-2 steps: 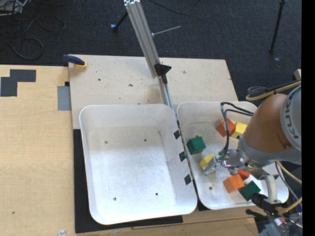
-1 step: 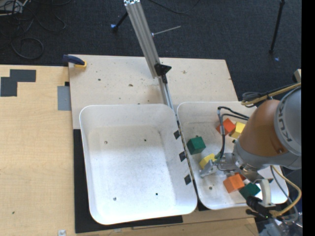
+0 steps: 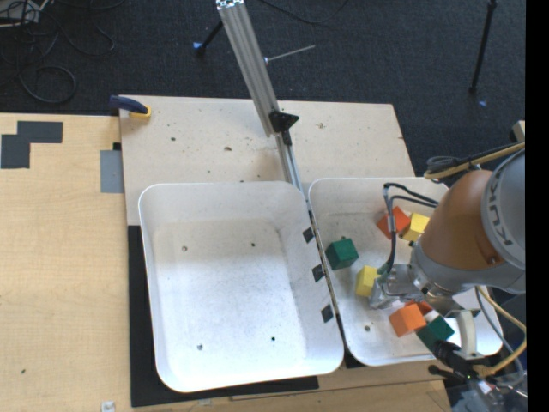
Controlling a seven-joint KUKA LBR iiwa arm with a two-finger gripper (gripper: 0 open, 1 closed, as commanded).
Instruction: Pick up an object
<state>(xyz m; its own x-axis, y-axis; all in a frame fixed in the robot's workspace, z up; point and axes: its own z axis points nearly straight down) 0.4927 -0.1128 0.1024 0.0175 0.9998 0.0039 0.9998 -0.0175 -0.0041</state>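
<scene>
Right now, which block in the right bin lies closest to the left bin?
The green block, alone near the divider; the yellow, orange and other blocks lie farther right.

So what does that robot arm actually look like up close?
The arm is a thick, rounded grey tube with a broad orange-brown band above the wrist. A thin black cable loops beside it down to the gripper, a small silvery metal piece.

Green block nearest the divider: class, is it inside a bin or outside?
Inside: the green block lies on the right bin's floor.
</scene>
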